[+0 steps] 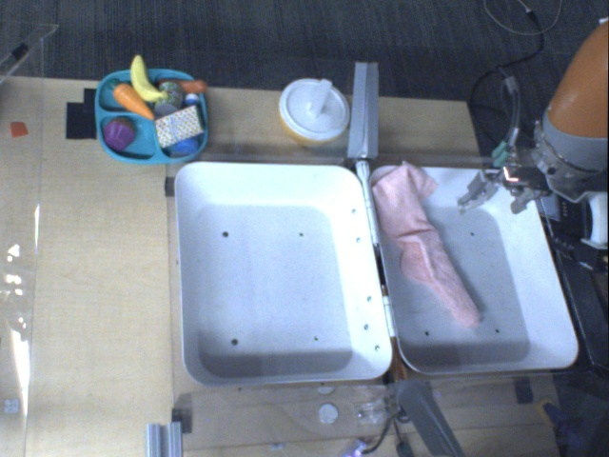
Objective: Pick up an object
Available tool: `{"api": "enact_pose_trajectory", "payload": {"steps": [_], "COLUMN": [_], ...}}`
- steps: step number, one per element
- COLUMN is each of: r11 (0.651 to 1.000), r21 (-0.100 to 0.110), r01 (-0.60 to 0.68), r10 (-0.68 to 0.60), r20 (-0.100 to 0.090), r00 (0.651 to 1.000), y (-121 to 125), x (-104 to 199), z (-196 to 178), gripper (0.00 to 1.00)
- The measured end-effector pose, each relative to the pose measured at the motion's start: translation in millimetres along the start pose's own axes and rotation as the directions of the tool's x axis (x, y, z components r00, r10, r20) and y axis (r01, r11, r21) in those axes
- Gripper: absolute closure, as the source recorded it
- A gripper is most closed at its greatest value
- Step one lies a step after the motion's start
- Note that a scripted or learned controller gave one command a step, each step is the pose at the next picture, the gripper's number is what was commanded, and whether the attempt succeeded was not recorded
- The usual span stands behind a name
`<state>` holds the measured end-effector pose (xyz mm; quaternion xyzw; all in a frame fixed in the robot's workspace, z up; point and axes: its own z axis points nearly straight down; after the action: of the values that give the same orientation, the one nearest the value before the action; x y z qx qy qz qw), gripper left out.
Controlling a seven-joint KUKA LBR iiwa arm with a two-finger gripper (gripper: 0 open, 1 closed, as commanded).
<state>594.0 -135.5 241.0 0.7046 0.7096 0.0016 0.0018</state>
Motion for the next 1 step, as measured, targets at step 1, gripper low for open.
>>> {"api": "enact_pose_trajectory", "payload": {"steps": [1], "r11": [0.999], "r21": [-0.001], "r01": [0.043], "r10": [-0.043], "r20": [-0.001], "r00": [0.999], "y": [13.7], "x": [45.7], "z": [143.7], "gripper": [0.0]}}
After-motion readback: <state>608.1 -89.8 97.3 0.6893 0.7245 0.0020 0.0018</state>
